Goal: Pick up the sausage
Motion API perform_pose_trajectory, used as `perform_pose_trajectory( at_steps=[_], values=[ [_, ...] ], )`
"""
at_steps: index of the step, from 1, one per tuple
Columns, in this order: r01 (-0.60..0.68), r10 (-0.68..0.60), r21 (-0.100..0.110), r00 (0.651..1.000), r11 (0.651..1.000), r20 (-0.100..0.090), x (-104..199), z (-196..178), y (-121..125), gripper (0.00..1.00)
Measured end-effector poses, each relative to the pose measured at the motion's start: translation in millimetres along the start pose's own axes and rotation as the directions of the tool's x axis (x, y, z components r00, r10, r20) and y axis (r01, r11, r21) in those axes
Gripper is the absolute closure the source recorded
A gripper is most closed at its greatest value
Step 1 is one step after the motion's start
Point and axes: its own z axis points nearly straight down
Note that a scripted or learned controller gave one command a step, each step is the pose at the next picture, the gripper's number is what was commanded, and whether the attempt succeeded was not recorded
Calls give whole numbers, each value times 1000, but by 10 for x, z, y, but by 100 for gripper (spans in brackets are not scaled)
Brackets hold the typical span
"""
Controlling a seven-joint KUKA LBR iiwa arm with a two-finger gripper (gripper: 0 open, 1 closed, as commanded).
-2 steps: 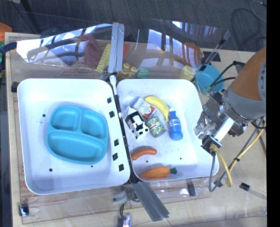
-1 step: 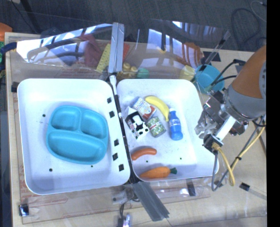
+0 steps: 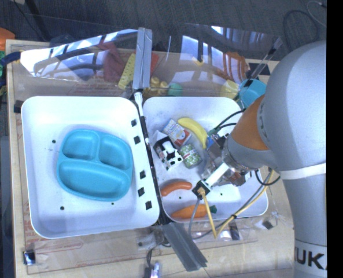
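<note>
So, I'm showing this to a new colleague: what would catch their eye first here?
Probably the big grey arm looming on the right, bent down over the right bin. Then the bright blue divided plate in the left bin, against the right bin's clutter: a banana, a sausage, a carrot and small packets.

One arm observed. The grey arm (image 3: 298, 109) is occupying the right side of the camera view, its bulky upper housing sitting nearest the lens. It is reaching leftward and slightly downward across the frame. The orange band (image 3: 246, 133) is showing just above the wrist (image 3: 240, 154), which is angling down and to the left. The gripper (image 3: 216, 156) is sitting low at the end of the wrist, right of the frame's centre and pointing away from the camera. Finger state is not determinable from this angle.
</note>
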Motion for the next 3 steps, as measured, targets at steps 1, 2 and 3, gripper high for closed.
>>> perform_pose_trajectory(
  at_steps=[1,2,3],
  values=[
    [-11,11,-3,1000,1000,1,-54,-1563,91,100],
    [-127,127,-1,992,992,5,1398,-1476,354,100],
    [-198,198,-1,980,980,4,1101,-1658,758,100]
  ],
)
